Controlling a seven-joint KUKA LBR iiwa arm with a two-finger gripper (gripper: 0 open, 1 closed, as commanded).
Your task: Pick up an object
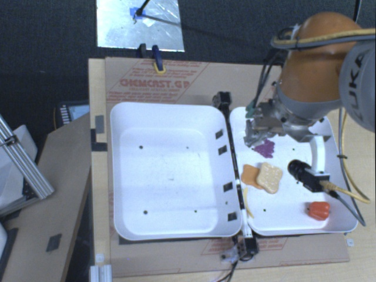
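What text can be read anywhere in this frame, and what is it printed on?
"CHEMCAST GP": red print on the brown board behind the white bins.
Red print on the board's front edge: too blurred to read.
Dark letters on the arm's grey casing: cut off, unreadable.

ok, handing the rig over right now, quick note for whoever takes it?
Gripper: low over the upper-left part of the right bin, right beside the purple piece. Whether it is open or shut can't be read.
Things: the purple piece, a toast-like slice overlapping an orange slice, and a red-orange piece all lie on the right bin's floor.
Done: nothing lifted yet.
Left: grasp one, probably the purple piece, and raise it.
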